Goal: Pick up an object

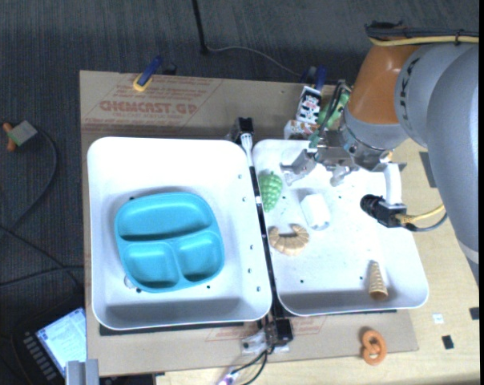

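A small white cylinder (315,212) lies loose near the middle of the right bin (402,295), just below the end effector (320,167), whose two fingers are seen spread apart with nothing between them. That placement suggests the cylinder is being lined up for a grasp. A green ridged piece (271,188) and a tan ring (290,239) rest by the bin's left wall, a tan cone (377,280) toward its near right corner. A blue tray (170,241) sits in the left bin (106,167).

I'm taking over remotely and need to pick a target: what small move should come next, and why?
Probably lower the tool a little toward the white cylinder. The tool hangs over the right bin, and that cylinder lies just in front of it, apart from the green object and the tan curved piece.
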